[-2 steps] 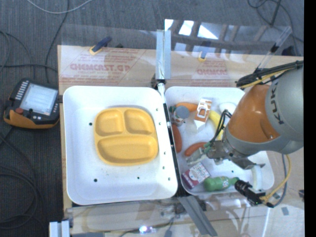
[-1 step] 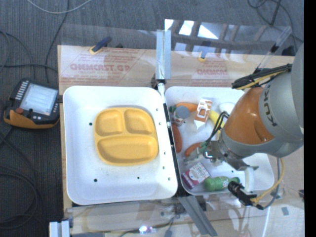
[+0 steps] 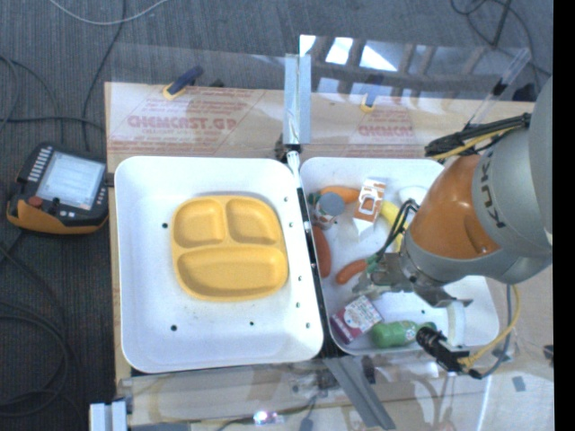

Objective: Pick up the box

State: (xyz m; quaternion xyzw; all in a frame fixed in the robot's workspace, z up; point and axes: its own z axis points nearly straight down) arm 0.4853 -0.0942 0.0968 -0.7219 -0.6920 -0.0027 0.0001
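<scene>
**Listener:** Start nearest the camera. What do you see?

**Operator:** At the near edge of the right bin (image 3: 490, 326) I see a green vegetable toy (image 3: 393, 334), and just beside it on the picture's left a small pink and white packet (image 3: 359, 314) lying tilted. The end effector (image 3: 388, 275) hangs just above and behind these, low over the middle of the bin.

**Listener:** Is it gripping anything?

**Operator:** I cannot tell. The grey and orange arm (image 3: 476, 218) covers most of it, so I cannot say whether it is open, closed or touching anything.

**Listener:** Where is the box?

**Operator:** I take the box (image 3: 371, 197) to be the small orange and white carton near the far wall of the same bin. It lies farther from the camera than the end effector and slightly toward the picture's left, with an orange sausage toy (image 3: 352, 270) and a yellow item (image 3: 389, 214) between. Its long axis runs roughly near to far. I judge the move must carry away from the camera.

**Listener:** And the other side?

**Operator:** On the bench, the left bin (image 3: 144, 268) carries a yellow divided tray (image 3: 230, 246), well apart from the box.
</scene>
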